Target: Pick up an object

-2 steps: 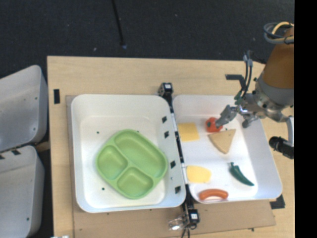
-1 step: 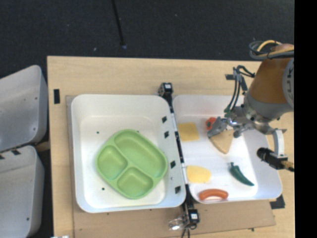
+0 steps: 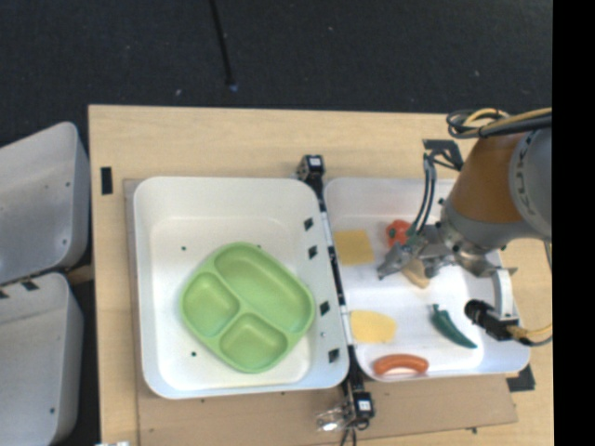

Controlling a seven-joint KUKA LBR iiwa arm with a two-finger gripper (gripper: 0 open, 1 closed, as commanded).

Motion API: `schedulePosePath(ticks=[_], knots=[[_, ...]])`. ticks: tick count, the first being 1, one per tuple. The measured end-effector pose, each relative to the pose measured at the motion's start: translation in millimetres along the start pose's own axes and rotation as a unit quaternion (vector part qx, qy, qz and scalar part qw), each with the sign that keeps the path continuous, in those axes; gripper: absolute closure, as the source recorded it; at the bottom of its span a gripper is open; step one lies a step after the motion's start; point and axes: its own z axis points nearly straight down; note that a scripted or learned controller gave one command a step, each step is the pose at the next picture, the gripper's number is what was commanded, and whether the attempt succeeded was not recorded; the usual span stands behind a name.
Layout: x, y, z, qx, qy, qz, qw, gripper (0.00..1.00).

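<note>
The arm (image 3: pixel 497 189) reaches in over the right bin (image 3: pixel 372 193) on the desk (image 3: pixel 232 137), and its end effector (image 3: pixel 402 260) hangs low near that bin's middle. Whether it is wide or narrow cannot be told from this slant. A small orange-red object (image 3: pixel 398 229) lies just beside the end effector, toward the bin's far edge. A tan square piece (image 3: pixel 353 246) sits near the left wall. A yellow piece (image 3: pixel 373 325), an orange ring-shaped piece (image 3: pixel 401 366) and a green pepper-like piece (image 3: pixel 452 326) lie along the near edge. The left bin (image 3: pixel 158 212) holds a green divided plate (image 3: pixel 246 307)
</note>
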Motion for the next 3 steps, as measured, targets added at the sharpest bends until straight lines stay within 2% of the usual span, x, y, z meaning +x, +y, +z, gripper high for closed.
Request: schedulePosePath(ticks=[1, 2, 3], knots=[[-3, 3, 22, -0.006, -0.003, 0.002, 1.0000, 0.00], [-5, 5, 8, -0.010, -0.003, 0.005, 0.9999, 1.00], [-4, -2, -41, -0.005, 0.000, 0.003, 1.0000, 1.00]])
